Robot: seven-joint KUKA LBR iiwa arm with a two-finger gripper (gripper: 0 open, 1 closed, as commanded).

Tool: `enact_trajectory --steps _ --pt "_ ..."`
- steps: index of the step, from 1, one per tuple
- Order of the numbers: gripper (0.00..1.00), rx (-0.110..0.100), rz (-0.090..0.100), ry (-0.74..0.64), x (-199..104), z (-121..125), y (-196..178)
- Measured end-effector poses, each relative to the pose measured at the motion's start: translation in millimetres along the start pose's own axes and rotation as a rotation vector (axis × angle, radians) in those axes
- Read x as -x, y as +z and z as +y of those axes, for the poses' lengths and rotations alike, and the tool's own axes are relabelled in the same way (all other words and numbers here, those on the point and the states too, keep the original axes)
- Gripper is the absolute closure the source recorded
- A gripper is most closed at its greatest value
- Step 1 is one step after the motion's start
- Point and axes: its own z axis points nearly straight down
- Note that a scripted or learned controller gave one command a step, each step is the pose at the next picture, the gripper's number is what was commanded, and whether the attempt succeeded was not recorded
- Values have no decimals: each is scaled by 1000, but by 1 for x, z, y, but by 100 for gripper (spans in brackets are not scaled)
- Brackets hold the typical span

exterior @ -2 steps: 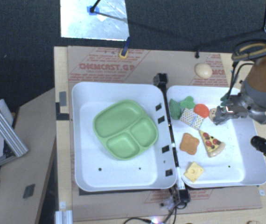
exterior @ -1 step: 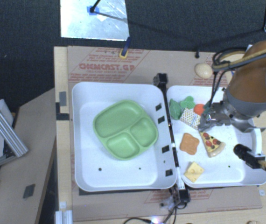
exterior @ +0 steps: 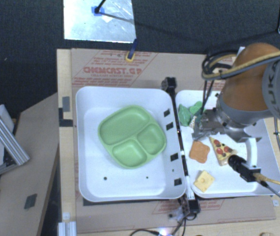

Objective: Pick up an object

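Pizza slice (exterior: 221, 150), orange cracker (exterior: 199, 152), yellow block (exterior: 204, 181) lie flat.

two white bins (exterior: 88, 181), one green plate (exterior: 131, 136), four food toys (exterior: 199, 152)

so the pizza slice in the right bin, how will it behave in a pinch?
The pizza slice looks like a flat, thin toy, so probably stiff and light. Lying flat on the bin floor, it offers little edge and may slide rather than lift. It shouldn't roll.
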Motion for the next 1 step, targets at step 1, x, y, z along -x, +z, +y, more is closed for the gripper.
enact_trajectory --steps 1 --pt "100 -3 0 0 -56 -22 11"
